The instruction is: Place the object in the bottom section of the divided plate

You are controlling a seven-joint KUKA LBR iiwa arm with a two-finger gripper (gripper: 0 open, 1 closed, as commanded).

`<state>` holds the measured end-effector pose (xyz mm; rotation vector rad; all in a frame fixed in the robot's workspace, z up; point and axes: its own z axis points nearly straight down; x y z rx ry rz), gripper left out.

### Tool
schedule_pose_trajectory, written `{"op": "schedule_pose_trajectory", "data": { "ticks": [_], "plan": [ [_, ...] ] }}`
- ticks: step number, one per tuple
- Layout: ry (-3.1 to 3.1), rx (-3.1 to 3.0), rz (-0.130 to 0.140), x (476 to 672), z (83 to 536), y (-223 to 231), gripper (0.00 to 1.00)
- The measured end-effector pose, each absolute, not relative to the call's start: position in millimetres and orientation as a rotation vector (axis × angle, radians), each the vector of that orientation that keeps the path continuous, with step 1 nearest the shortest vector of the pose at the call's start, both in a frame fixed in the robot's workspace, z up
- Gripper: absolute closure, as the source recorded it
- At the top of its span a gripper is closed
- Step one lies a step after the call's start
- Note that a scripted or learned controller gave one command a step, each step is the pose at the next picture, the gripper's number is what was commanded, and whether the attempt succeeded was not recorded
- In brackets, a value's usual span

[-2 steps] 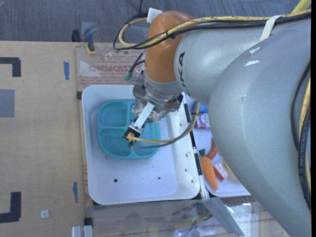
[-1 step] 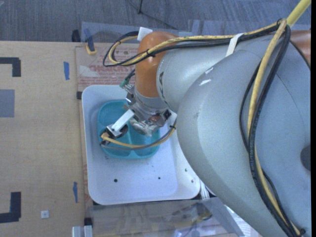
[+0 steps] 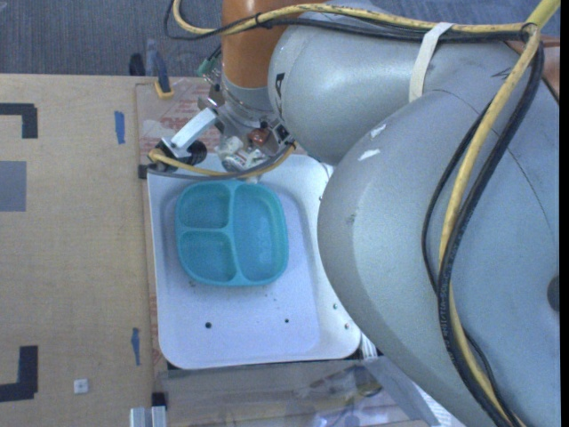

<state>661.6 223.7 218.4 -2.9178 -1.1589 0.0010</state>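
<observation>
Risk, judged from this frame: the gripper (image 3: 238,157) hangs at the far rim of the teal plastic divided plate (image 3: 233,233), above its top edge rather than over any compartment. If it lets go there, whatever it may carry would likely land on the rim or in the bin outside the plate. The bottom section lies on the plate's near side, away from the gripper, so the arm needs a clear move toward the camera first.

Second risk: the yellow cable (image 3: 178,160) loops just left of the gripper and could snag or drag on a descent.

Gripper state: cannot tell whether it is spread or pressed together, as the wrist hardware hides it. The object to be placed cannot be made out; nothing is seen lying in the plate.

Count, left to right:
- tan cardboard sheet (image 3: 71,238), one, well left of the gripper
- blue tape strips, two on the sheet's edge
- shallow white plastic bin (image 3: 249,327), one seen, below the gripper
- divided plate, one, three compartments
- grey arm with orange band (image 3: 253,16), one, up and right of the gripper
</observation>
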Motion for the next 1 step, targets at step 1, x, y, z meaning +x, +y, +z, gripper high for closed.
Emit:
{"op": "schedule_pose_trajectory", "data": {
  "ticks": [1],
  "plan": [
    [-1.156, -2.919, 0.001, 661.8, 218.2, 222.7, 0.00]
  ]
}}
